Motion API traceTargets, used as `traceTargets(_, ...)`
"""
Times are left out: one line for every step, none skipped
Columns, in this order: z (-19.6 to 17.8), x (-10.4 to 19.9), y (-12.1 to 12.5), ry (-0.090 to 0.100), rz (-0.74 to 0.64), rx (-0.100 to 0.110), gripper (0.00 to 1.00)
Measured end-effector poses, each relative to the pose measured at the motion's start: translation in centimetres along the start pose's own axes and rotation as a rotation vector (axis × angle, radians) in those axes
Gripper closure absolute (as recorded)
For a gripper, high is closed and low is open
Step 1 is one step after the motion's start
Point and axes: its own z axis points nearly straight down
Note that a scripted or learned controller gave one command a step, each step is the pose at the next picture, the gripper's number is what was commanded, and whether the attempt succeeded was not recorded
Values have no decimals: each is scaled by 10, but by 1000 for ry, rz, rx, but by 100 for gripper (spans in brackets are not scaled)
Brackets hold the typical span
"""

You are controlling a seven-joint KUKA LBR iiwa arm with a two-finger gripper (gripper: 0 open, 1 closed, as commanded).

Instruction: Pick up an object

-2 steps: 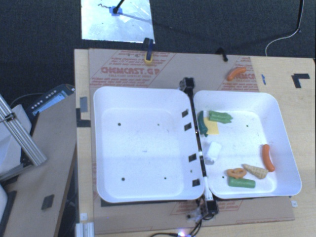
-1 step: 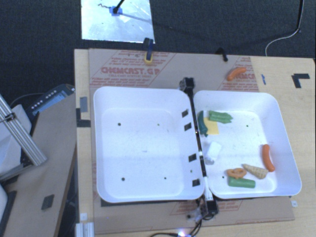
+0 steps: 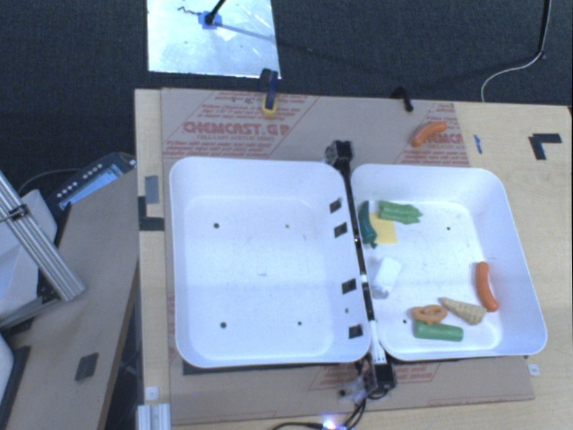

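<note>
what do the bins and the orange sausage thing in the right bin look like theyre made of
The two bins, left bin and right bin, look like thin moulded white plastic: smooth, slightly glossy, with rounded corners and rolled rims. The orange sausage looks like plastic or rubber toy food, uniformly coloured with a faint sheen; which of the two cannot be told.

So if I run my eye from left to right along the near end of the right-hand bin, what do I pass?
White block → orange pretzel-shaped piece → green pod-like piece, just nearer than the pretzel → tan cone-shaped piece → orange sausage-shaped piece by the right wall.
</note>
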Motion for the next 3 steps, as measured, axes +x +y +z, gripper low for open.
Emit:
traceTargets(0, 0, 0, 0, 0, 0, 100)
traceTargets(0, 0, 0, 0, 0, 0, 100)
traceTargets(0, 0, 0, 0, 0, 0, 100)
